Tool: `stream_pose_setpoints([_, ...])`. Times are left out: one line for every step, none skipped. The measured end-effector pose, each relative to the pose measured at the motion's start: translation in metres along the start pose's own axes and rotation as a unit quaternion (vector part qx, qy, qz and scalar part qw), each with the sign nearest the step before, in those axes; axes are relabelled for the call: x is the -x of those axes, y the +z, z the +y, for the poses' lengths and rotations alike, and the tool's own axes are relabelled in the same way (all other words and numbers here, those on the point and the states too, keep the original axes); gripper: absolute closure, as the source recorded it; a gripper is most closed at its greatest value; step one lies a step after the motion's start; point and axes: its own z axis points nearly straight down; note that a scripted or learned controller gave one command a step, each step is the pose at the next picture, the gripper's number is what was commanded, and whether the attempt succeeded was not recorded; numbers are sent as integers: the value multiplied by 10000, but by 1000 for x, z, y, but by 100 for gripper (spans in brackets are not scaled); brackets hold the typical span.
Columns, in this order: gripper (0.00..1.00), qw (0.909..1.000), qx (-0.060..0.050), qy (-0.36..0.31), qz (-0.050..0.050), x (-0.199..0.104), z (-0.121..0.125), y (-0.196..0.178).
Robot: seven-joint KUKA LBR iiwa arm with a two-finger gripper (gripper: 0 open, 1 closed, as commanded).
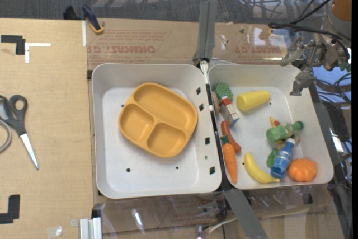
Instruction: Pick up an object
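Observation:
The right bin (321, 120) holds several toys. Among them are a yellow cone-shaped piece (253, 100), a green toy (282, 132), a blue bottle (282, 158), an orange fruit (302, 169), a banana (258, 169) and a carrot (230, 162). Along the bin's left wall lie a green leafy piece (224, 90), a small red and white bottle (228, 111) and a red pepper (230, 137). My gripper (300, 84) hangs over the bin's far right corner, above and to the right of the yellow piece, touching no toy.
A yellow divided plate (158, 119) lies in the left bin (106, 137). Scissors (19, 126) rest on the bench at far left. Cables (313, 25) and a blue clip (92, 18) sit beyond the bins. A grey bar (206, 31) stands behind the divider.

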Motion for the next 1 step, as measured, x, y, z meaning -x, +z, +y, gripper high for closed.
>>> stream_pose_setpoints([0,9987,1,515,1,23,-20,100])
